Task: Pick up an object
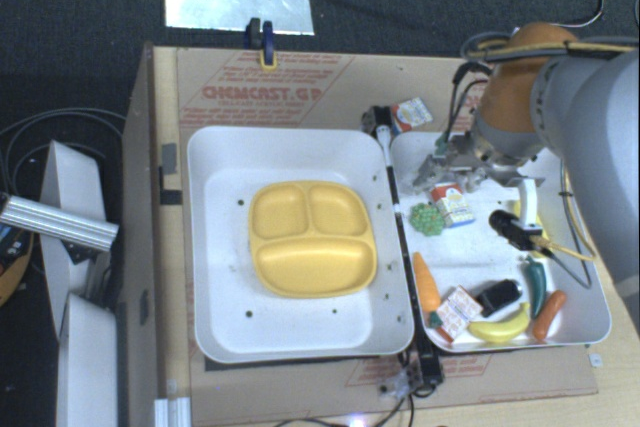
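The fingers are too blurred and tucked under the wrist for me to tell how they stand. The gripper (pixel 452 173) hangs low in the right bin (pixel 598 320), just above a small red-and-white carton (pixel 455 205) with green grapes (pixel 427 218) beside it, likely lined up for that carton.

A divided plate (pixel 311 239) lies in the left bin (pixel 215 215). The right bin (pixel 590 310) holds a carrot (pixel 427 283), with a banana (pixel 500 326) right of it
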Action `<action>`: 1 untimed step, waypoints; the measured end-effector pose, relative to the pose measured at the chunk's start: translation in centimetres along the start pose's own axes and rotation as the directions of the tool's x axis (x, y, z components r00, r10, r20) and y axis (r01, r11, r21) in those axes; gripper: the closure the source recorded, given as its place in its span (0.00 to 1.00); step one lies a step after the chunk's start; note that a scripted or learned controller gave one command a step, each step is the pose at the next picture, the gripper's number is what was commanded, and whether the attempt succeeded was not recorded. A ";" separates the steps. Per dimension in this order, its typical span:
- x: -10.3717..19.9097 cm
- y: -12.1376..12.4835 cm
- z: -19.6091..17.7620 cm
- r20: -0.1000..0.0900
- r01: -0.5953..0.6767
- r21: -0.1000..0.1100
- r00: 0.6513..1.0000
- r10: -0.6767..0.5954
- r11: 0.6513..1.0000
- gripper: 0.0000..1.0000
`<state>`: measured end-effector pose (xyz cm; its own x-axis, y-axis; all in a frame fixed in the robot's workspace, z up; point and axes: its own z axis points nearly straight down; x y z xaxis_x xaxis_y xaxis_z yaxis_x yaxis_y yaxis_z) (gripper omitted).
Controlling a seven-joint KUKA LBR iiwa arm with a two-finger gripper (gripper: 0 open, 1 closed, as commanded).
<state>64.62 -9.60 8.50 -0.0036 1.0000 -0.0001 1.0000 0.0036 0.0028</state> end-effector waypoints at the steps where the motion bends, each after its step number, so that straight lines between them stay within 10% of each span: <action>1: 0.8 -0.6 0.0 0.000 0.001 0.002 1.000 -0.001 1.000 0.00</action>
<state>64.06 -8.85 8.55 -0.0043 1.0000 -0.0002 1.0000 0.0043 0.0013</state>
